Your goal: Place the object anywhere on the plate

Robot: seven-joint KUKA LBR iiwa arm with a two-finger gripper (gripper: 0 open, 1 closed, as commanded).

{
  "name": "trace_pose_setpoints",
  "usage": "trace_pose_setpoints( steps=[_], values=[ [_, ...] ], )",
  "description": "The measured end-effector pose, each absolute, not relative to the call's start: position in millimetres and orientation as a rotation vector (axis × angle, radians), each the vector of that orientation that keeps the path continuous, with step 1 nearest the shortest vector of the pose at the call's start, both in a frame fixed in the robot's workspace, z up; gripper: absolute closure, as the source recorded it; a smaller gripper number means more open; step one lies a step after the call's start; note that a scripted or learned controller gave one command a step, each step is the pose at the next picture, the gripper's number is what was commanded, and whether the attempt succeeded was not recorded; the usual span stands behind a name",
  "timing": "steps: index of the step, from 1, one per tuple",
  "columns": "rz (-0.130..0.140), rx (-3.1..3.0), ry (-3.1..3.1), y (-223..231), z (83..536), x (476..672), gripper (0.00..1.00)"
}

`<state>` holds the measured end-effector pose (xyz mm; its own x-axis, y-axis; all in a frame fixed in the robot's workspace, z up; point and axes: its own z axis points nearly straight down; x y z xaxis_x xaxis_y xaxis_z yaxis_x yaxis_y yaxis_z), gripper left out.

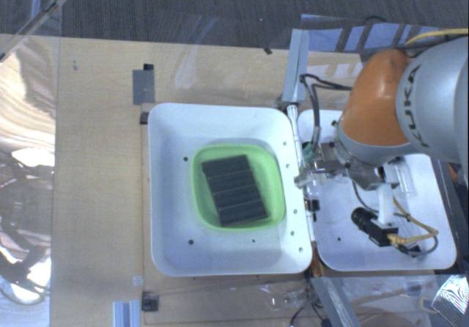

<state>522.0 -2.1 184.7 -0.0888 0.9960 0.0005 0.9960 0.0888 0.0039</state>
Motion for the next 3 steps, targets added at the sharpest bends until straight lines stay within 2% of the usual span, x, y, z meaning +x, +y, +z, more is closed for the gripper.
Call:
trace_pose_setpoints(
  steps=[1, 2, 3],
  values=[
    [0.005, 2.12, 2.315, -2.5, 184.8, 522.0, 0.0],
    [0.007, 2.128, 2.304, -49.6, 185.7, 544.7, 0.0],
    [0.008, 2.078, 2.349, 8.0, 185.6, 611.6, 0.0]
  ],
)
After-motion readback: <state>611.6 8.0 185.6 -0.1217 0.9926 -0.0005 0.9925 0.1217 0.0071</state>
